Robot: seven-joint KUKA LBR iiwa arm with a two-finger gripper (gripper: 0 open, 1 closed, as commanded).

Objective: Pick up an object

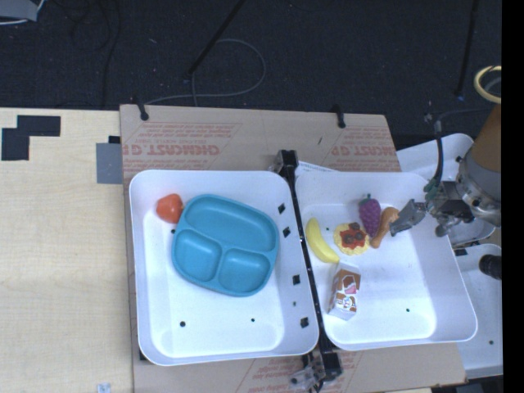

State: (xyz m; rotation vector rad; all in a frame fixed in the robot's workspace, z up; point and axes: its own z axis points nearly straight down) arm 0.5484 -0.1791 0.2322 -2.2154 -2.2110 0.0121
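**Ana:** Camera view gives us both bins from above. We've got the gripper (409, 216) low over the right bin (442, 318), near its far right side, coming in from the right.

**Ben:** We see it right beside the orange carrot (383, 225), but whether it's clenched or released we can't tell.

**Ana:** Just left of the carrot we spot purple grapes (370, 214), a small pizza slice (352, 239) and a banana (320, 241). A carton (345, 293) lies nearer us.

**Ben:** Over in the left bin (213, 334) we have a blue divided plate (225, 244), with a red tomato (169, 208) touching its far left edge.
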